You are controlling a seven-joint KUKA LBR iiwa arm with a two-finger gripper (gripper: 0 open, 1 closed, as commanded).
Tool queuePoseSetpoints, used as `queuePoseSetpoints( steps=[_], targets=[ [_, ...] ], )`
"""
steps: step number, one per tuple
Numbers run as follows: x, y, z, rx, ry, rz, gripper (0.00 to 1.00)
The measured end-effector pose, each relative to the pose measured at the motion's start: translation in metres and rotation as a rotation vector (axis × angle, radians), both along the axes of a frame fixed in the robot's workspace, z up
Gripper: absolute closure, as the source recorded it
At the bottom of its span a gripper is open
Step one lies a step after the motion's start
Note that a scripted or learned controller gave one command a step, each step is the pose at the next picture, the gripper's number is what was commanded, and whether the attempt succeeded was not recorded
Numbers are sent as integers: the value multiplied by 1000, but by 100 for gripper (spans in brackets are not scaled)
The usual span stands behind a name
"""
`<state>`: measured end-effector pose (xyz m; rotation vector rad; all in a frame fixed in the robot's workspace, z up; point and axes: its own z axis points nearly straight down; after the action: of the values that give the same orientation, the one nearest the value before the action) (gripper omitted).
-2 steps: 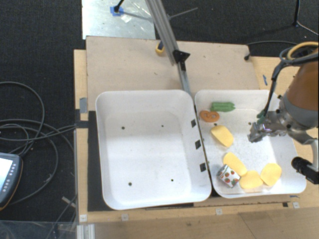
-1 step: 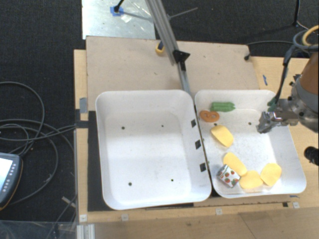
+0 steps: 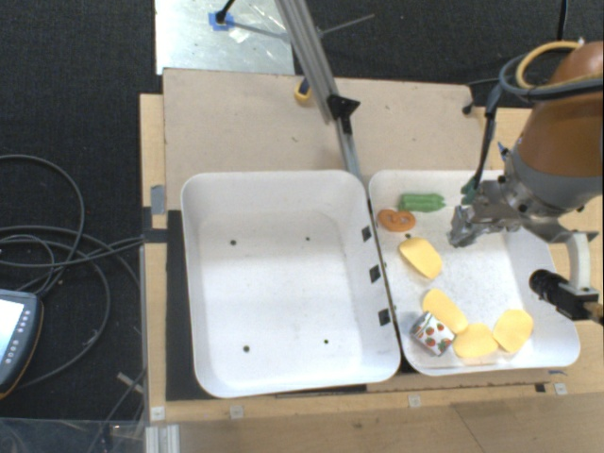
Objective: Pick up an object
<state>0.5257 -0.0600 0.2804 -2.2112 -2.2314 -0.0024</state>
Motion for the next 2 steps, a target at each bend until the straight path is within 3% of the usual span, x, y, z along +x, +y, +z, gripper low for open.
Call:
queuePoseSetpoints(
  steps=[2],
  targets=[
    [56, 87, -19, 0, -3, 0, 100]
  ],
)
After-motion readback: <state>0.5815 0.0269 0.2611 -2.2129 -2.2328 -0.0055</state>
